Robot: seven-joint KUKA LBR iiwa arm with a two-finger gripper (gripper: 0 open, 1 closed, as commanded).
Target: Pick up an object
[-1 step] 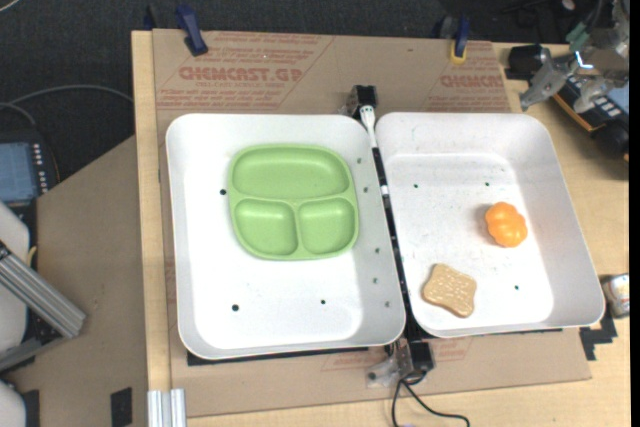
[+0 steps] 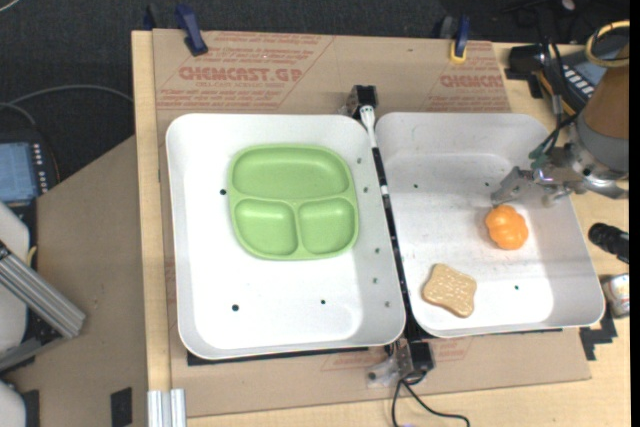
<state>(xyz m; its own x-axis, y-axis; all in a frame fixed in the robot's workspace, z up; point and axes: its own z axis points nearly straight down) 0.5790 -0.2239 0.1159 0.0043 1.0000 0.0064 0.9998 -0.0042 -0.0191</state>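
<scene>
You're in the approach step: the gripper (image 2: 528, 177) hangs over the right bin (image 2: 440, 135), just at 1 o'clock from the orange fruit (image 2: 507, 226), nothing between its parts. Whether the jaws are spread or pressed together I cannot tell (too small and blurred). Next, you'd likely centre over the fruit and descend; the cracker (image 2: 449, 288) lies near, at its 7 o'clock

Bench (image 2: 250, 75) w/ brown printed board is sitting mid-frame, carrying 2 white bins side by side, touching at centre. Left bin (image 2: 200, 305) is lying at centre-left, right bin (image 2: 440, 140) at centre-right. Blue clamp (image 2: 190, 30) is gripping board's upper-left edge, yellow-blue clamp (image 2: 459, 43) upper right.
</scene>
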